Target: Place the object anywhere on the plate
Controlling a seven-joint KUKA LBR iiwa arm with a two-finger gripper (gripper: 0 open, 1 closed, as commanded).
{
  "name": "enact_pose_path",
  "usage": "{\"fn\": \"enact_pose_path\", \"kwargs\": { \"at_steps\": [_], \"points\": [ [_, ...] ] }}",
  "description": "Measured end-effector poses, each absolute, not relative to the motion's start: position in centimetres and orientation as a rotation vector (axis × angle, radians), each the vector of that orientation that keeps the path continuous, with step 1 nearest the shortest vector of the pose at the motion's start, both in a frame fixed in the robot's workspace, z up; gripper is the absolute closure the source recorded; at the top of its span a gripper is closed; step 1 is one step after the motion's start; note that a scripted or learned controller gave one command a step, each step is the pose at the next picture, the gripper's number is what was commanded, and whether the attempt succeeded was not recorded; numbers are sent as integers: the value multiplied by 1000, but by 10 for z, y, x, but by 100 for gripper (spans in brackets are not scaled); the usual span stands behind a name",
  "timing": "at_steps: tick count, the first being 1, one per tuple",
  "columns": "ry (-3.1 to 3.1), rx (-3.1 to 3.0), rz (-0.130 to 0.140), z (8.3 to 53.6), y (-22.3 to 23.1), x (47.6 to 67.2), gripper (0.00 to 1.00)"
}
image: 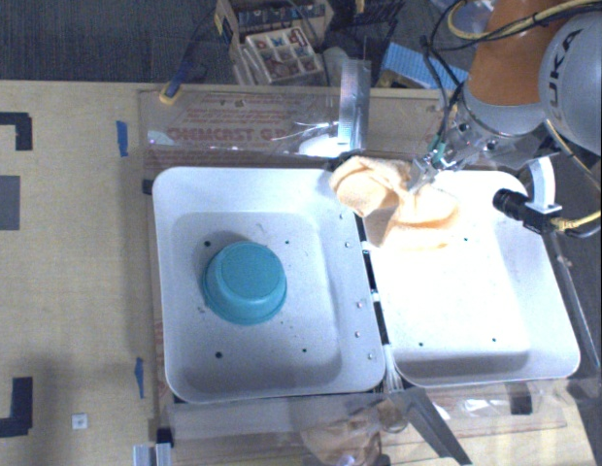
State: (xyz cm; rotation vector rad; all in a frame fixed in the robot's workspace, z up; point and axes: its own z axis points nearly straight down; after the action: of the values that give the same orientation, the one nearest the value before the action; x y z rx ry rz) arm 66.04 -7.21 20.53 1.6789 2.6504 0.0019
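Note:
A round teal plate (245, 281) sits in the middle of the left bin (184, 212). A peach-orange cloth (379, 192) hangs bunched over the divider between the two bins, at their far edge. Its right part is blurred and its lower corner is in shadow above the floor of the right bin (476, 309). My gripper (424, 171) comes down from the upper right and meets the cloth's top, pinched shut on a fold of it. The cloth is right of and beyond the plate, well apart from it.
The arm's orange band (510, 42) and grey wrist hang over the right bin's far right corner. A black cable fitting (519, 207) juts in at the right rim. A clear plastic sheet and a metal bracket (351, 100) lie behind the bins.

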Motion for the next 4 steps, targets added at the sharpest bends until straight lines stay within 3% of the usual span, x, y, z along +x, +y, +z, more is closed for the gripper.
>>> {"fn": "enact_pose_path", "kwargs": {
  "at_steps": [1, 3, 4],
  "points": [
    [2649, 1678, 3, 226, -73, 662, 100],
    [3096, 517, 2, 223, 26, 657, 100],
    [3138, 7, 3, 235, 74, 643, 100]
  ]
}}
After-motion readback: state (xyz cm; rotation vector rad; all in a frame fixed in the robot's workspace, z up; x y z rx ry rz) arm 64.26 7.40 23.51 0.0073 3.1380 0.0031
